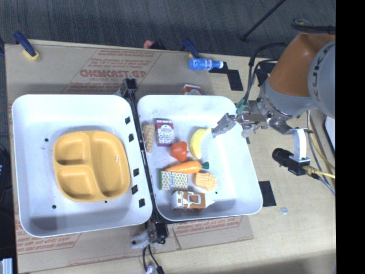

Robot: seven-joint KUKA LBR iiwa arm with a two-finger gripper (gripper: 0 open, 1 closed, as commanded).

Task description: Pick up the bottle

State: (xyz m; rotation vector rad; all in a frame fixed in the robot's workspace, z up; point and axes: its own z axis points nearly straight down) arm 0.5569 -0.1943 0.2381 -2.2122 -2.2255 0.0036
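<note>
The blue bottle (204,64) lies on the desk (171,67) behind the right bin (242,176), outside it. The end effector (223,126) hangs over that bin's right side, near the banana (198,141). I cannot tell its state.

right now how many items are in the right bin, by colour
In the right bin:
yellow: 2, banana, waffle
orange: 1, carrot
red: 2, tomato, box
tan: 1, cracker
mixed print: 2, packet, carton
total: 8
</note>
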